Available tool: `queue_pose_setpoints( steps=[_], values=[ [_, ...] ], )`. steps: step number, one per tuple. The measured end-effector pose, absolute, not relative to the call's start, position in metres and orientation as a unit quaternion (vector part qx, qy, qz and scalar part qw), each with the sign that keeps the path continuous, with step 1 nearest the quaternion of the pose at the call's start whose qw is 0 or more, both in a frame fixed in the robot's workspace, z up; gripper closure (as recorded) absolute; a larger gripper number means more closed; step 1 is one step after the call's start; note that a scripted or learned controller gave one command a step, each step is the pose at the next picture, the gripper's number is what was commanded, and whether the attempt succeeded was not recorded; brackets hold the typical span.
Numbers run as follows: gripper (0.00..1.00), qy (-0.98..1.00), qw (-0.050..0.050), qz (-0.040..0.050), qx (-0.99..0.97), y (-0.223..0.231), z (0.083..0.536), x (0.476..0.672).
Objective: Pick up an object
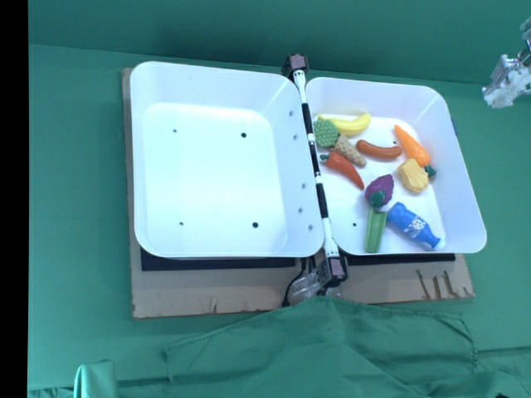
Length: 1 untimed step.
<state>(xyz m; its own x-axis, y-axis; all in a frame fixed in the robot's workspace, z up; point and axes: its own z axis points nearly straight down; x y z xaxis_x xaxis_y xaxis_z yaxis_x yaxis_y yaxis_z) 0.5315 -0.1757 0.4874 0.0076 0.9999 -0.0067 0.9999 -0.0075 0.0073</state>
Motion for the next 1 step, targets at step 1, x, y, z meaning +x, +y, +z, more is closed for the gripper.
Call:
queue_pose_setpoints(
  steps=[1],
  values=[
    [0.0,0.704,0.005,-0.0001,0.71,-0.1758,0.487,0.5314]
  ],
)
